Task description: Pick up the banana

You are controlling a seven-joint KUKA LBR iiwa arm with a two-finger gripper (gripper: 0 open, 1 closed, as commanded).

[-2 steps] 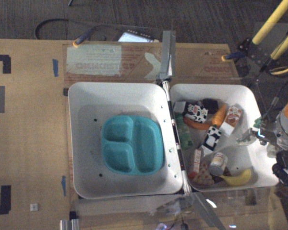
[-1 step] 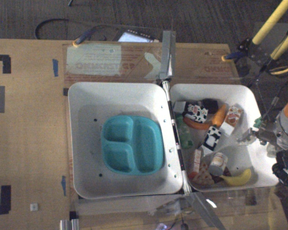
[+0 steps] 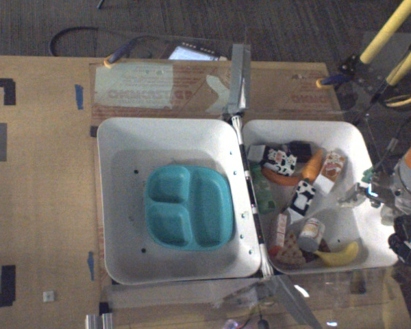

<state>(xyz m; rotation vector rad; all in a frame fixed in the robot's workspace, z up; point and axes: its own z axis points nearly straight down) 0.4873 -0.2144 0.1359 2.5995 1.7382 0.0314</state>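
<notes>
**Banana lay at the bottom edge of the crowded right bin**

Two shallow white bins sat side by side on the brown cardboard-covered surface (image 3: 41, 204). The left bin (image 3: 116, 142) held one teal plastic tray (image 3: 189, 206), rounded at the corners and divided into three compartments.

The right bin (image 3: 353, 137) held a loose heap of small objects. The single banana (image 3: 340, 254), yellow, smooth and curved, lay at about five o'clock in that bin, near the front wall. Just beside it at ten o'clock stood a small pale jar (image 3: 311, 234). Two black-and-white cow-patterned blocks showed: one (image 3: 279, 161) toward eleven o'clock in the bin, the other (image 3: 302, 197) near the centre. An orange carrot-like piece (image 3: 298, 174) lay between them, and a small white carton (image 3: 333, 164) with a red label tilted at one o'clock.

The end effector (image 3: 367, 190) hung at the bin's three o'clock side, metallic and glinting, well apart from the banana. Whether it was wide or narrow could not be told; the area was too small and blurred.
</notes>
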